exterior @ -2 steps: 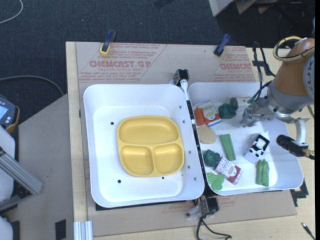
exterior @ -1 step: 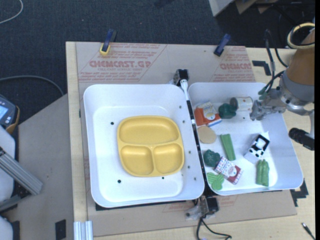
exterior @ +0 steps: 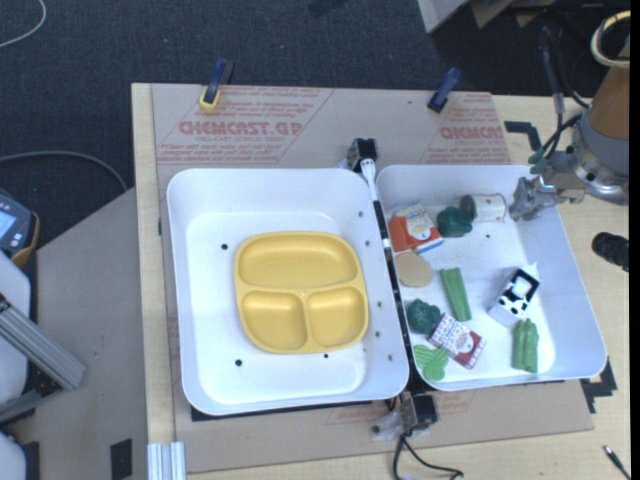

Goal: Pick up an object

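Observation:
The right bin (exterior: 580,298) holds several small items: an orange carton (exterior: 413,230), a dark green piece (exterior: 455,220), a white cylinder (exterior: 488,206), a tan disc (exterior: 413,268), a green stick (exterior: 455,293), a black-and-white block (exterior: 517,293), a dark green clump (exterior: 423,316), a red-and-white packet (exterior: 460,340) and a green pickle shape (exterior: 525,346). My gripper (exterior: 528,200) hangs over the bin's far right corner, just right of the white cylinder, and nothing shows in it.
The left bin (exterior: 200,228) holds a yellow divided plate (exterior: 300,290). A black clip (exterior: 362,152) sits where the two bins meet at the back. Blue clamps (exterior: 443,90) pin the cardboard sheet at its far edge.

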`<action>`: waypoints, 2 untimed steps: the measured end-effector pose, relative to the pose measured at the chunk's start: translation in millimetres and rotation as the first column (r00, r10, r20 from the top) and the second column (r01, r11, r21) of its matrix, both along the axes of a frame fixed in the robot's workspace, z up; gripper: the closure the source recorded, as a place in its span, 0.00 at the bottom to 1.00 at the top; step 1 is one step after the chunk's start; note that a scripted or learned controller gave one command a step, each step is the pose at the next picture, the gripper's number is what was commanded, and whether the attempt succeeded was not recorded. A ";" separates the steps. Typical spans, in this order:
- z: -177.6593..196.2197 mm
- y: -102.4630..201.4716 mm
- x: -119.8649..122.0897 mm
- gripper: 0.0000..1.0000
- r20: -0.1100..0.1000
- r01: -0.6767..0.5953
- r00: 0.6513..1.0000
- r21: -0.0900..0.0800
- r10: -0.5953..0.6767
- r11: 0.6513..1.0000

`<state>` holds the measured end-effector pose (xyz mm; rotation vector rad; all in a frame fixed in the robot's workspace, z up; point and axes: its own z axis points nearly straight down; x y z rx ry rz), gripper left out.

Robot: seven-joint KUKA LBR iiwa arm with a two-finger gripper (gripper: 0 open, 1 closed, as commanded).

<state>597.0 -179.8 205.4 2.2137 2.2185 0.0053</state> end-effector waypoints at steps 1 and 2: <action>21.3 0.0 1.2 1.00 -0.002 0.001 1.000 0.000 -0.001 1.000; 16.9 62.7 12.5 1.00 -0.008 -0.004 1.000 0.005 0.004 1.000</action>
